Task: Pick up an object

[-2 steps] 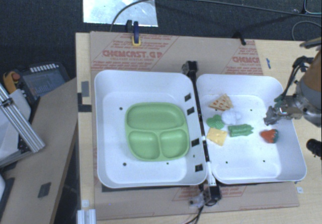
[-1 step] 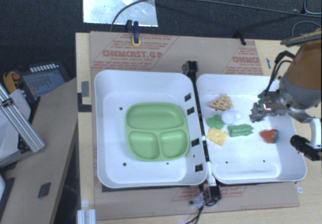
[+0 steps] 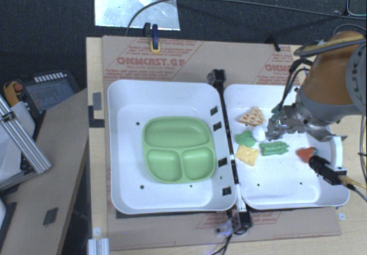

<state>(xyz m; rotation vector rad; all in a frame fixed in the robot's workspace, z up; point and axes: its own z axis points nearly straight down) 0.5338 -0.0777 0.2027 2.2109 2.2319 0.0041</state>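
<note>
A single fixed camera looks down at a slant from above the near edge of the tabletop (image 3: 172,53), far enough off to take in both shallow white plastic bins (image 3: 123,105) side by side. The far edge of the tabletop lies toward the top of the frame, with dark carpeted floor (image 3: 46,19) beyond it. The grey arm with its orange band (image 3: 335,76) enters from the right edge.

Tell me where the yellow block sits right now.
The yellow block lies in the right bin, near its left wall, just below the green leafy piece and left of the green pod-shaped toy.
</note>
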